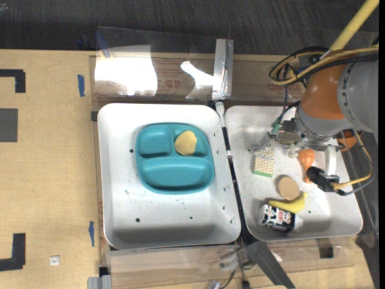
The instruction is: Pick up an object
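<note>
Two white bins sit side by side. The right bin (355, 218) holds a sponge (263, 163), brown disc (289, 188), banana (291, 204) and cow-print cup (277, 217). The gripper (287, 136) hovers above the sponge; grip unclear.

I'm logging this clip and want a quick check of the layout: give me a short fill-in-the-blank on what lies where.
1. The teal tray lies in the ____ bin.
2. The yellow ball rests in the tray's upper ____ compartment.
3. The banana lies against the black-and-white ____.
4. The arm's wrist hangs over the ____ bin.

Missing words: left; right; can; right
</note>
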Controlling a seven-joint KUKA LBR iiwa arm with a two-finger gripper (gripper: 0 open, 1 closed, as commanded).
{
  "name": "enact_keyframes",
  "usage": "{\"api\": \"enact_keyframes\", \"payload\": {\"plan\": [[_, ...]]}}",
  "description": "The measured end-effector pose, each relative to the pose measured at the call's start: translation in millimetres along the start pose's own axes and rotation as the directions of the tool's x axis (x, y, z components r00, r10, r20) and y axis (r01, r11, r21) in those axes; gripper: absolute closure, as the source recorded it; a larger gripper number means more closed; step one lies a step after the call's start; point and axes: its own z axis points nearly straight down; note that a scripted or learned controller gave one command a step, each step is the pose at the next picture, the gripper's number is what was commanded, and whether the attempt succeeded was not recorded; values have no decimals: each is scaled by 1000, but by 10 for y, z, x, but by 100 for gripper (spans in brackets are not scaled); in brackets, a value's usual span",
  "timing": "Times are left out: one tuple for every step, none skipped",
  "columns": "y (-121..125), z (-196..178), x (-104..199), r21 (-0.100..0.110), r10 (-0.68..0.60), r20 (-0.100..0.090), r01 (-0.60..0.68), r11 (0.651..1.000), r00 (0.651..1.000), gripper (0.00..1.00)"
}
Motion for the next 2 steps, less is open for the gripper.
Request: {"api": "enact_keyframes", "payload": {"plan": [[-306, 142, 191, 3, -128, -1, 128, 992, 992, 0], [-292, 30, 184, -1, -127, 1, 127, 992, 992, 100]]}}
